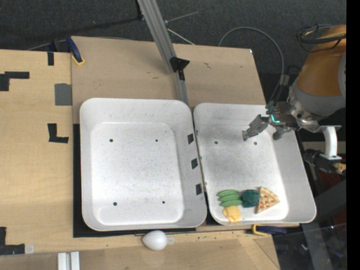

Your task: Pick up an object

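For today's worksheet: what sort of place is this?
Probably a robotics lab: a robot arm reaches over two white bins on a wooden bench, with toy food for grasping practice.

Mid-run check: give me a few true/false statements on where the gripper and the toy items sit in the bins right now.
1. The toy items lie in the right bin. True.
2. The gripper is over the left bin. False: it is over the upper part of the right bin.
3. The pizza slice sits beside the dark green piece. True.
4. The gripper is touching the green pea pod. False: the pod lies at the bin's near end, well apart from it.
5. A white egg-shaped thing lies inside the left bin. False: it rests on the bench just outside its near edge.
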`<state>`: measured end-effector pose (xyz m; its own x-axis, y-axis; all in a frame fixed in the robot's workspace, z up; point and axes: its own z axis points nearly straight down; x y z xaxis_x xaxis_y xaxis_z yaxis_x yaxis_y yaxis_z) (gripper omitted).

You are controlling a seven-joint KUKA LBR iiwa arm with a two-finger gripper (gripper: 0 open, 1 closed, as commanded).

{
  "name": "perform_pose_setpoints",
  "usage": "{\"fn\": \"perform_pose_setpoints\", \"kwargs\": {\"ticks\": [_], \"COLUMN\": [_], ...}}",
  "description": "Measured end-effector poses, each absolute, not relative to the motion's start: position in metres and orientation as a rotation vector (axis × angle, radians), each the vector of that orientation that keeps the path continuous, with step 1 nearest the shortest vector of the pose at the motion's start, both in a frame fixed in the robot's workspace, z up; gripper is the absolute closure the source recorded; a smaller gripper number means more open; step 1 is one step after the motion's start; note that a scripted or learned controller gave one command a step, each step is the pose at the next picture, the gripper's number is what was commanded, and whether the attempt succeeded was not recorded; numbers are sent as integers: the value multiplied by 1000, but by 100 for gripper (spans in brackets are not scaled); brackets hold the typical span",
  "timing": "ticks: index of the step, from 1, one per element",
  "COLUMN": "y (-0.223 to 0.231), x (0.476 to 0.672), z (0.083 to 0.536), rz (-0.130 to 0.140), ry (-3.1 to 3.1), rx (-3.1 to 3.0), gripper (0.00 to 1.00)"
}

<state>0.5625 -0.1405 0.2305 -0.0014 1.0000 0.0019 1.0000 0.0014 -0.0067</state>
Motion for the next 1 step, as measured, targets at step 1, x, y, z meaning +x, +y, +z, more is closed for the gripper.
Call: {"fn": "perform_pose_setpoints", "kwargs": {"ticks": [1], "y": [-140], "x": [563], "z": [233], "rz": [1], "ry": [-2223], "rx": [-2217], "gripper": [0]}}
